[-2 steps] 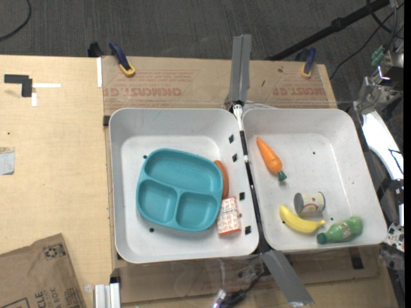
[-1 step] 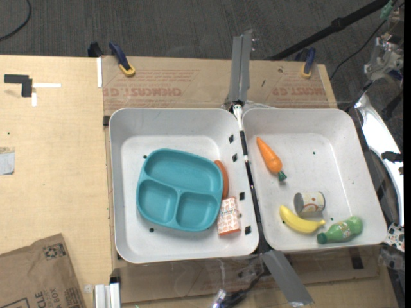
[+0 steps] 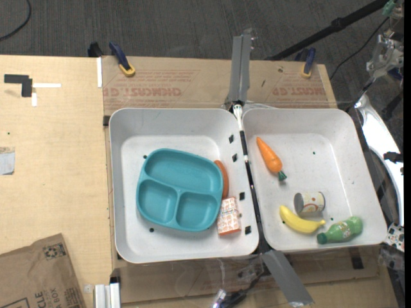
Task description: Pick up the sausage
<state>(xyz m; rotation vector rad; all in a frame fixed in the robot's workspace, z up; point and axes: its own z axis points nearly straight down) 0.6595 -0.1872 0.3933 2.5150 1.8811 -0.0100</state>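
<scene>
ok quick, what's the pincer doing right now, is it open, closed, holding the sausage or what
Pincer: cannot be told. The sausage lies in the left bin, beside the teal plate.

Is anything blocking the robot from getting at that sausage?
From above, nothing covers the sausage, but it is wedged tightly. It lies in the left bin against the right edge of the teal divided plate, with the small carton just below it and the bin's right wall close by, so fingers have little room.

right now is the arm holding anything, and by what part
Nothing is seen held. The sausage lies in the left bin, wedged beside the teal plate, with no jaws at it.
</scene>
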